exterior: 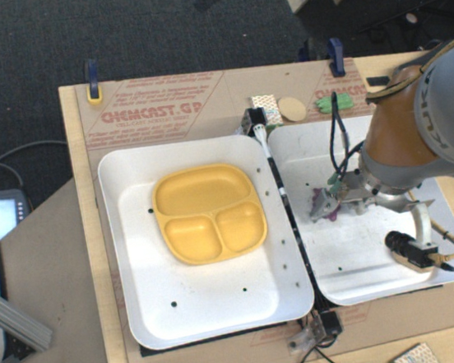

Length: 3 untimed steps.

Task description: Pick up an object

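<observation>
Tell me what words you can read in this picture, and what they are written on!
"CHEMCAST GP" in red, on the brown protective sheet behind the left bin.
Small red lines above and below that word: too small to read.
More red print behind the right bin, near the green thing: partly hidden, unreadable.

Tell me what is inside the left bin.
The left bin holds one yellow divided tray, lying flat with one long compartment and two smaller ones, nothing in them. A few small dark specks dot the bin floor. What lies beneath the tray is covered.
</observation>
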### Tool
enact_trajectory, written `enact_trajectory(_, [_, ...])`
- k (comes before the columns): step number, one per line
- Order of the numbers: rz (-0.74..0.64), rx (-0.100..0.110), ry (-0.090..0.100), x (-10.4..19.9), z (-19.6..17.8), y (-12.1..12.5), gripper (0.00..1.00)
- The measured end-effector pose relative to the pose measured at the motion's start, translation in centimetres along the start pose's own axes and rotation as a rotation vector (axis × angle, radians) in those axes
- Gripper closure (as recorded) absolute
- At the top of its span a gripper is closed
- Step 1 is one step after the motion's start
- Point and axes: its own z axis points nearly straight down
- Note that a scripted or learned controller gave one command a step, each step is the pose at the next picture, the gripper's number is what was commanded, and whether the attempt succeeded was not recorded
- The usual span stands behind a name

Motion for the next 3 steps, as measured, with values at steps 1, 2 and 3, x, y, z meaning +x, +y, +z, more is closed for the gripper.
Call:
enact_trajectory(1, [-0.002,0.000,0.001,0.1,1.0,3.0,0.00])
enact_trajectory(2, [-0.001,-0.002,0.000,0.1,-0.1,3.0,1.00])
enact_trajectory(3, [-0.009,-0.009,0.003,5.6,-9.7,6.5,1.00])
